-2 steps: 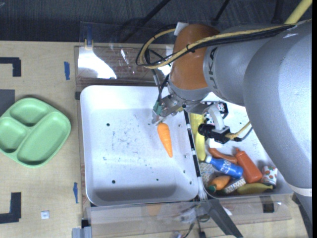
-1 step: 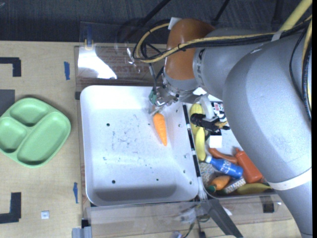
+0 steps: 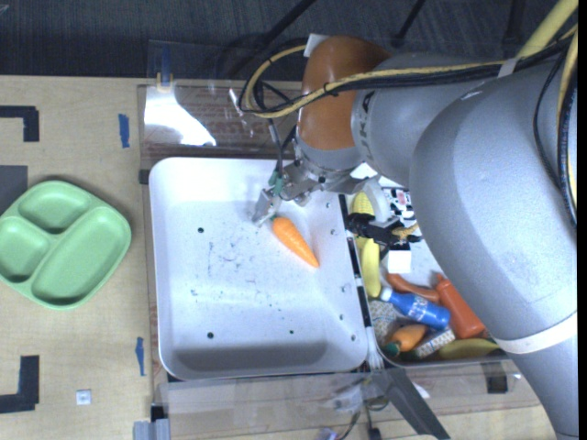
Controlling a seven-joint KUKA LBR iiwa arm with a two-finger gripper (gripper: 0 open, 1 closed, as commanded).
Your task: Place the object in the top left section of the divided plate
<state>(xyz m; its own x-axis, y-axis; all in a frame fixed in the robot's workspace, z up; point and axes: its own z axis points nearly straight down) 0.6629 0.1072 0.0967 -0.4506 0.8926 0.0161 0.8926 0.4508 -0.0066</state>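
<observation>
Carrot (image 3: 295, 241) lies in left bin (image 3: 183, 337), upper right, claw (image 3: 272, 200) just above its top end, can't tell if it's apart or together. Looks pre-grasp. Next: grip carrot, carry left to green divided plate (image 3: 20, 251) on counter, top-left section

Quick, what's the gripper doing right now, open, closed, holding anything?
Gripper: cannot be told; it sits in the left bin, just above the carrot's upper end.
</observation>
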